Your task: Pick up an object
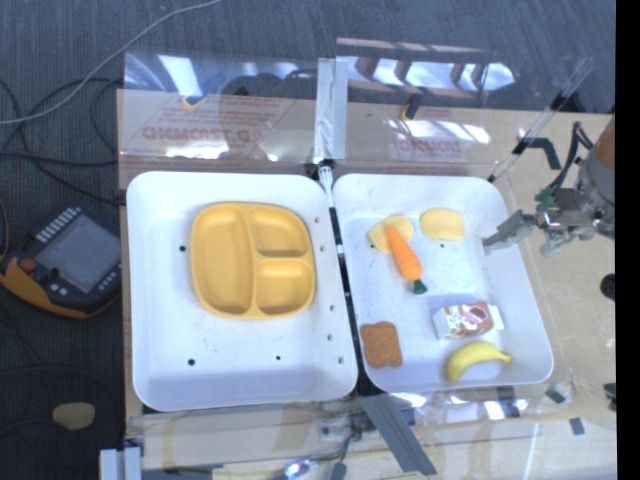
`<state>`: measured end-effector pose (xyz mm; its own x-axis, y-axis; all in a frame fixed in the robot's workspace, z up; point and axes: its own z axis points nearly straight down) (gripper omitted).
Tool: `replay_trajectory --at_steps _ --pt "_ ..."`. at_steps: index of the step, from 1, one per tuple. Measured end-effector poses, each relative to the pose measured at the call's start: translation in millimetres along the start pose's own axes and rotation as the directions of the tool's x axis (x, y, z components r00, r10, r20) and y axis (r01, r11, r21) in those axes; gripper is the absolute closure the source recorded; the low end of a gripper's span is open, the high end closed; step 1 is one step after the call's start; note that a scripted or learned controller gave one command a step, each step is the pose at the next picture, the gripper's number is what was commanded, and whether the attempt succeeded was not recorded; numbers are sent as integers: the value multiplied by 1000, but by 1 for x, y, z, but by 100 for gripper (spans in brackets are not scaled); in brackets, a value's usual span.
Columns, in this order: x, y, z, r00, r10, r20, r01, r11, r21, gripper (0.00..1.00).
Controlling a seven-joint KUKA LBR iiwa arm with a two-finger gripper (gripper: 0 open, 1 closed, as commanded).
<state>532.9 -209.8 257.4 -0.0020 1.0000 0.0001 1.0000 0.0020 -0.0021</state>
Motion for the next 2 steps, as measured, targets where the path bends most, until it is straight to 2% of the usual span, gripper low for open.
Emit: replay_trajectory --at_steps 1,2 --pt "32 80 24 970 -244 2 244 970 -1 0" --pt "0 101 -28 911 -412 5 412 911 -1 0"
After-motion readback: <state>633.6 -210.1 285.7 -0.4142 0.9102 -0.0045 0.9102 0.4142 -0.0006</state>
